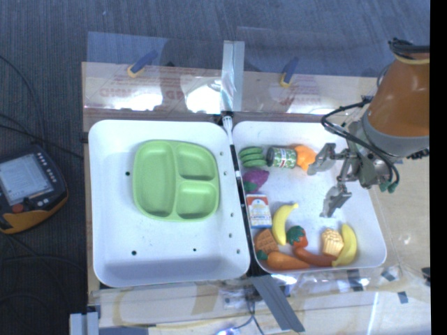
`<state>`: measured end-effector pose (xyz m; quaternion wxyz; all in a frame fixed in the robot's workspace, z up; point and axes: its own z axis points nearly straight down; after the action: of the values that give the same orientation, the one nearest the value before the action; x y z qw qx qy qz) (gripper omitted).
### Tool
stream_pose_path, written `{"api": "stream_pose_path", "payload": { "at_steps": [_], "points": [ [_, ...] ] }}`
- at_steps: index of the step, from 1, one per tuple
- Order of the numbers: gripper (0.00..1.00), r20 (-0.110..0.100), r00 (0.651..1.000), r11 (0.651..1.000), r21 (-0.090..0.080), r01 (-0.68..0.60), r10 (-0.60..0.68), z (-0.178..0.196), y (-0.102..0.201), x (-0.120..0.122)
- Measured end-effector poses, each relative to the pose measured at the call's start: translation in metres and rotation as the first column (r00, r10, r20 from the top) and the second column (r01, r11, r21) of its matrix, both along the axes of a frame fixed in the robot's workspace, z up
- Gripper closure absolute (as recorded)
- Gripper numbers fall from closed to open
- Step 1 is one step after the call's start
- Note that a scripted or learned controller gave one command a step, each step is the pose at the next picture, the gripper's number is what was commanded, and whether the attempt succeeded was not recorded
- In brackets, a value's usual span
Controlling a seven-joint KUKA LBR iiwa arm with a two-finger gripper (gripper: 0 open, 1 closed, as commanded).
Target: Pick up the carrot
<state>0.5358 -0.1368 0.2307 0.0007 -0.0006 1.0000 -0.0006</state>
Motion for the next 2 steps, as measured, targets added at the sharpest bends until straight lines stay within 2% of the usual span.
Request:
{"api": "stream_pose_path", "payload": {
  "at_steps": [1, 2],
  "points": [
    [0.00, -0.003, 0.998, 0.998, 0.001, -0.069, 0.069, -0.035, -0.029, 0.089],
    [0.00, 0.013, 0.999, 1.000, -0.003, -0.029, 0.029, -0.140, -0.050, 0.105]
  ]
}}
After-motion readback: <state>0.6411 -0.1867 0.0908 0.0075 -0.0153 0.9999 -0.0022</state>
